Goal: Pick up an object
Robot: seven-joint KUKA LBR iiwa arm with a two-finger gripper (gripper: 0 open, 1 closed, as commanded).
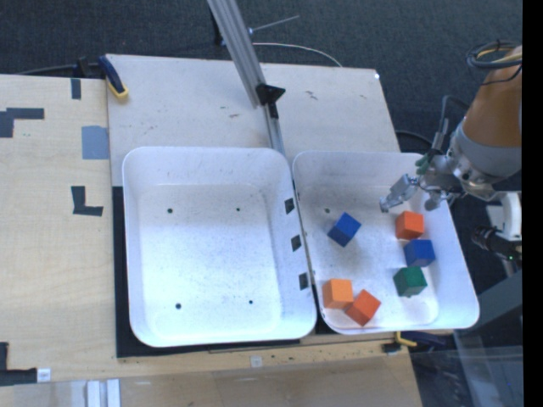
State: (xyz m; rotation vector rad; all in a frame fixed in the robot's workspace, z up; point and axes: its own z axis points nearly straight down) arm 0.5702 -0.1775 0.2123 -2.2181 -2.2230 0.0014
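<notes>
My gripper hangs over the upper right of the right bin, fingers spread apart with nothing between them. Just below it sits an orange cube — then a blue cube and a green cube in a column. Another blue cube lies mid-bin; two orange cubes touch at the lower edge.

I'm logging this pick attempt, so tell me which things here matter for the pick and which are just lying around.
Job: gripper; right white bin; its six small cubes, such as the blue cube and the orange cube.

Lying about: left white bin; yellow-handled clamp; slanted metal rail.
</notes>
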